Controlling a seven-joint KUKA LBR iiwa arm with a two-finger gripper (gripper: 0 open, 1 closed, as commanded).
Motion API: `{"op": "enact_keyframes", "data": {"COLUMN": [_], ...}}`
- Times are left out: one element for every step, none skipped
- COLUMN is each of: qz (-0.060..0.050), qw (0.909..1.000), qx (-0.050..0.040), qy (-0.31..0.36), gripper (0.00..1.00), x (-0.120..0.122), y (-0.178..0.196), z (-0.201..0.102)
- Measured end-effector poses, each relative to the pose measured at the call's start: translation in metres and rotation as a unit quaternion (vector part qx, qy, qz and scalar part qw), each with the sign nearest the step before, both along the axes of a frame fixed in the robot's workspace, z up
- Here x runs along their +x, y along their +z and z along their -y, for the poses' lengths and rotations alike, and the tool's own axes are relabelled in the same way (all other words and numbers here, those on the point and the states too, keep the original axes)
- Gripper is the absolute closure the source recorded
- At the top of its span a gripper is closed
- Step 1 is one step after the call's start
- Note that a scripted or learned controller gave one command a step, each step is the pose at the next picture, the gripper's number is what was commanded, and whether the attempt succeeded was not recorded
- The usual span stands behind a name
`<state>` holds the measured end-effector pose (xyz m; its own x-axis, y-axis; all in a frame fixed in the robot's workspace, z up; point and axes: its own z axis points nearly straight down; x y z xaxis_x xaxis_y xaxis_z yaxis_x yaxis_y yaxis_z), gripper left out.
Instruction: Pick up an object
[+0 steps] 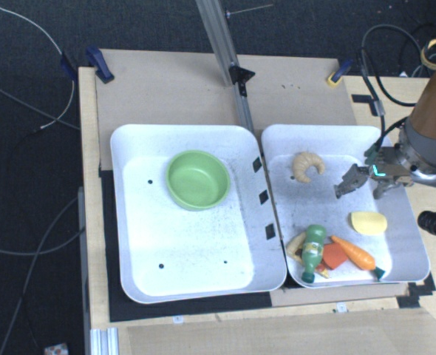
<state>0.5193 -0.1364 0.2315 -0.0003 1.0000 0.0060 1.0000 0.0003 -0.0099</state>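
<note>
In the right shallow white plastic bin (417,251) lie several toy foods, none of them lifted: a tan croissant-shaped pastry (307,166) near the bin's far end, a pale yellow rounded piece like a lemon (369,222) toward its right side, and, crowded at the near end, an orange carrot with a green tip (355,253), a red-orange block (334,256) touching it, a green and orange bottle-like toy (312,246) and a yellowish piece (296,243) pressed against that toy's left side. The two-finger gripper (366,181) hangs over this bin between the pastry and the yellow piece, apart from both; its dark fingers (349,181) are spread apart, with nothing between them. A small teal light shows on the gripper body, and the grey arm (429,135) with its brownish-orange band enters from the right, trailing black cables. The left shallow white plastic bin (133,272), just beside the right one, holds a light green round bowl (197,179) standing upright in its far half. Both bins sit on a pale wooden counter (166,87) with blue clamps at its far corners, and a slanted grey metal rail (218,32) runs down to the gap between the bins.
</note>
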Motion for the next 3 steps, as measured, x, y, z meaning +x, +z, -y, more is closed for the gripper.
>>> {"op": "enact_keyframes", "data": {"qz": [0.001, -0.003, -0.003], "qw": [1.0000, 1.0000, 1.0000], "qx": [-0.0002, 0.0003, 0.0007], "qy": [0.000, -0.001, -0.001], "gripper": [0.00, 0.00, 0.00], "x": [0.001, 0.006, 0.008], "y": [0.001, -0.061, -0.106], "z": [0.000, 0.001, 0.001]}}
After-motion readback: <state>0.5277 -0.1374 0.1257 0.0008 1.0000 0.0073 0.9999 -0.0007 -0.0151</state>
